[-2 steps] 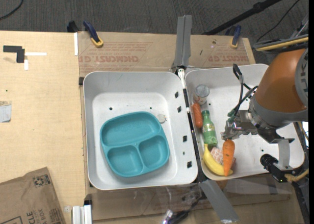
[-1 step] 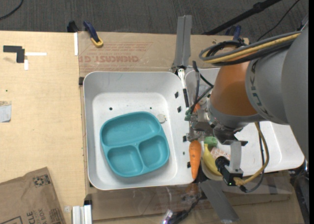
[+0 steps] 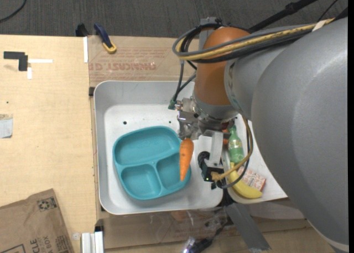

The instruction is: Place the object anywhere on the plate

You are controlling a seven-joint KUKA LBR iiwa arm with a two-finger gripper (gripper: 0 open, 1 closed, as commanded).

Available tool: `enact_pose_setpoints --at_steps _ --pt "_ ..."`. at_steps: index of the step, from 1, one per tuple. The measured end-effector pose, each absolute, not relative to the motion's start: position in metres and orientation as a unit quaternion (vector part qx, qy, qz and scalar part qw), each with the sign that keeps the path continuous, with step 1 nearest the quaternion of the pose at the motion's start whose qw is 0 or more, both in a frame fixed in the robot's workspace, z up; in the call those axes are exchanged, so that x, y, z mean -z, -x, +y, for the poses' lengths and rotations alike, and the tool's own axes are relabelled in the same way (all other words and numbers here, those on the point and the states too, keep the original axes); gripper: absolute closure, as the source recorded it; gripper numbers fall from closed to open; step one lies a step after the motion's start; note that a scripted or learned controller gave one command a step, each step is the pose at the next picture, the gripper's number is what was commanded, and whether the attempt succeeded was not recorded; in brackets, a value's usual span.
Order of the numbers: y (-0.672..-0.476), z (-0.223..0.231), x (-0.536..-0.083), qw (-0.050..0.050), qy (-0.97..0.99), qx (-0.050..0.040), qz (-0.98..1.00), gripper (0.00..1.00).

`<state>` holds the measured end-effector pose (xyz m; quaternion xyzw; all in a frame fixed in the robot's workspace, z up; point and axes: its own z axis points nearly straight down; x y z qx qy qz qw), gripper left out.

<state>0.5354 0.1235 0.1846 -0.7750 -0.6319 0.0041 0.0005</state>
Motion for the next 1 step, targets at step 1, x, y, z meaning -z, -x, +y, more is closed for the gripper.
enact_pose_setpoints --at_steps 1 --pt "-0.5354 0.1235 -0.1846 0.0 0.775 -0.0041 -0.632 0.0"
